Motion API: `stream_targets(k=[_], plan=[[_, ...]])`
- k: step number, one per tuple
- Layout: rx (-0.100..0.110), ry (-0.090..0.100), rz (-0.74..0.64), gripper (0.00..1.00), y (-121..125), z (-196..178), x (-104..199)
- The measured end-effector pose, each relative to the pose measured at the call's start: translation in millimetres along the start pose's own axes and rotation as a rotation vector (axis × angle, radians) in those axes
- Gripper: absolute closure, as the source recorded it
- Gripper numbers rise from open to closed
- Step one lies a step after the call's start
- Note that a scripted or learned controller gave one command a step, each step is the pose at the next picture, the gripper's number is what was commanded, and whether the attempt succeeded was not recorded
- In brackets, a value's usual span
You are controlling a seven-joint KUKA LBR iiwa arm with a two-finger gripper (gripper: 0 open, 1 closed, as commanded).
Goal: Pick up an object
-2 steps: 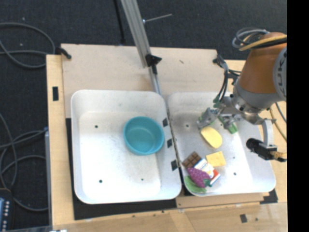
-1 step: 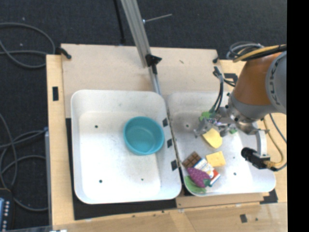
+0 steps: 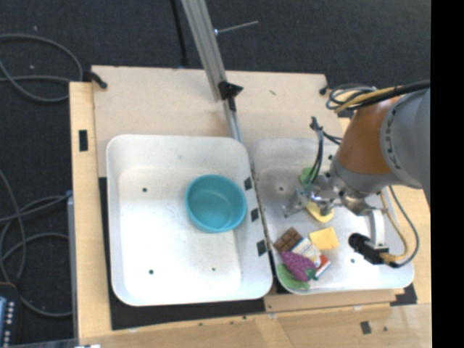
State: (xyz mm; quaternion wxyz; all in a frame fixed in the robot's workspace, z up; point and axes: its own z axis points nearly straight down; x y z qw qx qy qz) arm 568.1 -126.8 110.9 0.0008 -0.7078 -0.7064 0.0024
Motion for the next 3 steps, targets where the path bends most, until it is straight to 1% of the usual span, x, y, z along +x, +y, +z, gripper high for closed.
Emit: stream_targets(k=[1,3], plan=[[-0.008,0.003,0.005,1.00,2.1,-14.5,0.3],[-0.013,0.001,-0.005,1.00,-3.3,-140.7,-4.9]])
